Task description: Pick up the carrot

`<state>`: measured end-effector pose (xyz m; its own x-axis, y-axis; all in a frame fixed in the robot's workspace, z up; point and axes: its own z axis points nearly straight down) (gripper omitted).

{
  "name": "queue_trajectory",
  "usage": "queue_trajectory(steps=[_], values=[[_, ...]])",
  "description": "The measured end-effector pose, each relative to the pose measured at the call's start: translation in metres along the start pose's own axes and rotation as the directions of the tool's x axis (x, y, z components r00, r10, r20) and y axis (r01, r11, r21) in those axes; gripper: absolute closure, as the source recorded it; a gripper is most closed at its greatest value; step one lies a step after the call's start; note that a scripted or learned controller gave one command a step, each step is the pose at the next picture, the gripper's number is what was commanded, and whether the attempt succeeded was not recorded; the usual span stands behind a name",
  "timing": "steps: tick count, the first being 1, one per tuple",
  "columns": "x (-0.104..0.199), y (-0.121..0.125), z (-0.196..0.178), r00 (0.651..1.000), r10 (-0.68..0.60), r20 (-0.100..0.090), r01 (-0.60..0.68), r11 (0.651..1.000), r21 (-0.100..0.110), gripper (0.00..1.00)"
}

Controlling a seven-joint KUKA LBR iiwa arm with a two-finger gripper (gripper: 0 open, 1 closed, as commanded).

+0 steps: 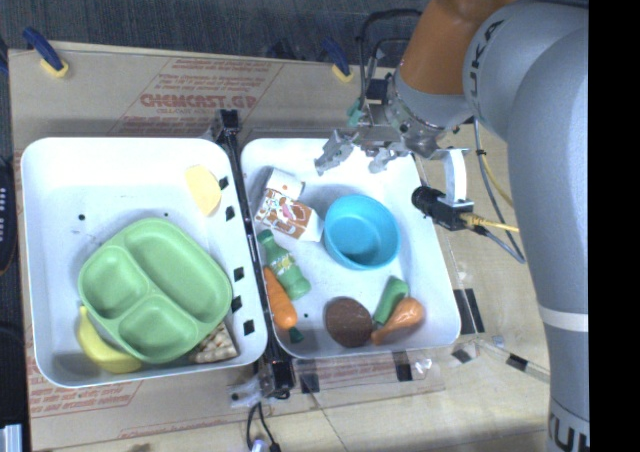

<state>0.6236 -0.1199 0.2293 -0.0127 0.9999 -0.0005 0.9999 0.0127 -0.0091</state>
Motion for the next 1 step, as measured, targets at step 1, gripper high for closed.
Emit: queue_trajectory(steps=[1], values=[[-0.0532, 0.0084, -0.0702, 0.994, -0.108, 0.006, 0.108, 0.994, -0.007, 0.0]])
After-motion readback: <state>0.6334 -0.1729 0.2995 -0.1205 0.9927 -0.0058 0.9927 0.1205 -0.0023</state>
